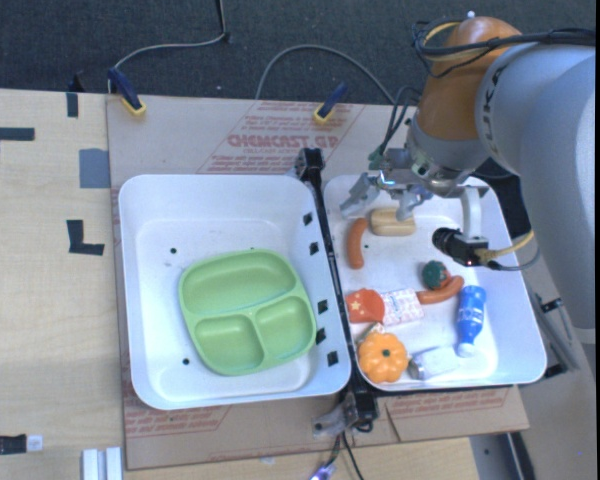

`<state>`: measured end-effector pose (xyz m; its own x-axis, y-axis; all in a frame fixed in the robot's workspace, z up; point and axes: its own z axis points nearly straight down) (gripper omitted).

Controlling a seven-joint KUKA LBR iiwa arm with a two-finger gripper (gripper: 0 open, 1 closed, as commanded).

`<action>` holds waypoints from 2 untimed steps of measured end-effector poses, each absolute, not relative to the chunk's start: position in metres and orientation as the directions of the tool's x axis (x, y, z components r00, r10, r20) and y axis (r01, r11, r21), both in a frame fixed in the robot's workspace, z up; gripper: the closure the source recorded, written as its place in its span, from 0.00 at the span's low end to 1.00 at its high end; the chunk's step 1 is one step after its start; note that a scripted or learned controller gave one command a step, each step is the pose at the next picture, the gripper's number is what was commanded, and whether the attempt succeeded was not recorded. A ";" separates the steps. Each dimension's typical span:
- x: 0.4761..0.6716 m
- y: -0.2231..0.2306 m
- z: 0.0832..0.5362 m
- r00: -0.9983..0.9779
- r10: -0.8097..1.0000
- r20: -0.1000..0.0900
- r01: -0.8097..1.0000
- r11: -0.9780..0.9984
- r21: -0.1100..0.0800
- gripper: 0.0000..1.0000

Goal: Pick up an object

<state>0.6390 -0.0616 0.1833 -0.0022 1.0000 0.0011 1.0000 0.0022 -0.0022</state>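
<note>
The gripper, fingers spread wide and holding nothing, hovers just above a small tan bread-roll toy near the far edge of the right bin; it looks light, rigid and smooth, best pinched across its short width.

Grey arm, spread fingers downward

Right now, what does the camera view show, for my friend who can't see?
A grey arm's gripper hovers over a tan block in the right bin of toys. The left bin holds a green tray.
</note>
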 end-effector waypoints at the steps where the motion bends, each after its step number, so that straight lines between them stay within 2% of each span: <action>1: 0.644 -0.099 0.124 -0.001 1.000 -0.002 1.000 0.001 -0.004 0.00; 2: 0.656 -0.097 0.085 -0.002 1.000 -0.002 1.000 0.002 -0.001 0.00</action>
